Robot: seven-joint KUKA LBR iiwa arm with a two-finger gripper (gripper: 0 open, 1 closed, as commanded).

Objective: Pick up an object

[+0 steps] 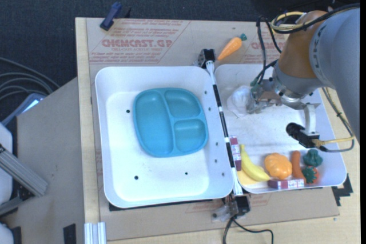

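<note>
Gripper [255, 101]: down low in the right bin [269, 128], near its upper left corner, reaching in from the right.
Fingers: dark tips pointing left; whether they are spread or pressed together, cannot tell from this angle.
Contact: the tips sit right against a clear crumpled object [239, 100], touching or nearly so. No grasp visible.
Clear object: lying on the bin floor just beside the divider between the bins.
Other pick candidates: banana [250, 166], orange fruit [278, 166], small carrot [295, 163] and green broccoli piece [312, 158], all crowded along the right bin's lower edge.
Outside the bins: a second carrot [230, 48] on the cardboard above the right bin.
Left bin [114, 123]: holds a blue divided plate [170, 121], roughly central.
Open room: bare floor through the middle of the right bin, between the gripper and the fruit row.
Edges: the divider rim is close on the gripper's left, the bin's top wall just above.
</note>
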